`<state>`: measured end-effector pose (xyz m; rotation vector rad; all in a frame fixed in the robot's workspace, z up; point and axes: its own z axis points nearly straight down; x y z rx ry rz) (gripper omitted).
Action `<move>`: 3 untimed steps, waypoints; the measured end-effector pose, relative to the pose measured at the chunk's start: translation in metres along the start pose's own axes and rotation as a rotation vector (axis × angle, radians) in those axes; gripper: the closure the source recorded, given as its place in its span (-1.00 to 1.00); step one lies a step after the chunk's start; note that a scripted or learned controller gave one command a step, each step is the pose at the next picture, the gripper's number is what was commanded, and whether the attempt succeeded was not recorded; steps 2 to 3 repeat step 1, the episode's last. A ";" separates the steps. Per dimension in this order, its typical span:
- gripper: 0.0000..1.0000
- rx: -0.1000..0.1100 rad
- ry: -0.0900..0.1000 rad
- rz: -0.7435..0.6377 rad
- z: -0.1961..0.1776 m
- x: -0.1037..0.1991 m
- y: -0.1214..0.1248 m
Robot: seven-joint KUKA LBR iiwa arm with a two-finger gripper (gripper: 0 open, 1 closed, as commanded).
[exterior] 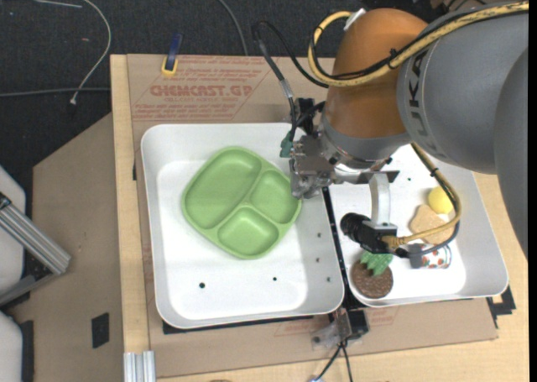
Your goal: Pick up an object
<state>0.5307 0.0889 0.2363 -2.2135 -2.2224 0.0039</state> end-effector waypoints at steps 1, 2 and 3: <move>-1.00 -0.003 -0.001 0.004 -0.001 -0.002 0.001; -1.00 -0.003 -0.001 0.004 -0.001 -0.002 0.001; -1.00 -0.003 -0.001 0.004 -0.001 -0.002 0.001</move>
